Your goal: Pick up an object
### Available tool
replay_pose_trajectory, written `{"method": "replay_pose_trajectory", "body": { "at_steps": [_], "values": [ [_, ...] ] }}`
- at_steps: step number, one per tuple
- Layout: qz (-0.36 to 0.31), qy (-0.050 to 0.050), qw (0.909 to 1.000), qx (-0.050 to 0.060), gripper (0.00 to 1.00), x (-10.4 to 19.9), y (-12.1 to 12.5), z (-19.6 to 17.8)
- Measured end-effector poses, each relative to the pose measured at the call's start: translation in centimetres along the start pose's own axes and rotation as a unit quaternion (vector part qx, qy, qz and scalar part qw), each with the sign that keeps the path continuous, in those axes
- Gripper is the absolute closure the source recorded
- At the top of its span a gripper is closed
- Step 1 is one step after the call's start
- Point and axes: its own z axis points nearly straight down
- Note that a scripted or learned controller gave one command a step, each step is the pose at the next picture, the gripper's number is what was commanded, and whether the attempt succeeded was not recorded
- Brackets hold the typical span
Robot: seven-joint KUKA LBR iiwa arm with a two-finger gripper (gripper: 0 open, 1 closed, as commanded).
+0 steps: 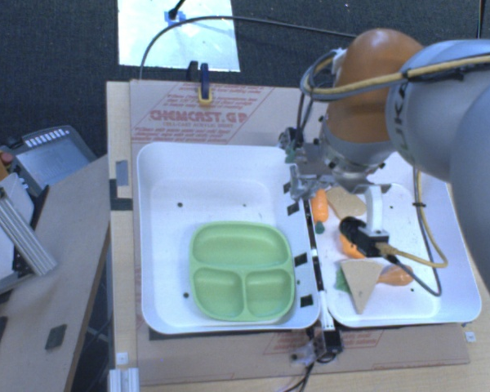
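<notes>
Can't tell the grip of the gripper [305,188], buried under the bulky wrist by the right bin's [459,294] inner wall. Seems, perhaps, to touch the orange carrot-like piece [319,207] just beside it. Partly hides a tan slice [341,202] beyond.

Tray [242,269] in L bin [212,193] (front half); wedge [359,285] in R bin [443,284]

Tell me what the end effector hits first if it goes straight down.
Probably the orange piece right under the end effector, at the right bin's left wall; depth is unclear, so it might catch that wall instead.
</notes>
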Motion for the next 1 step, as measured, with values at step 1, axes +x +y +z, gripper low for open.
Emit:
{"method": "replay_pose_trajectory", "body": {
  "at_steps": [1],
  "values": [
    [0.000,0.000,1.0000,-0.001,1.00,4.74,-0.89,-0.86]
  ]
}}
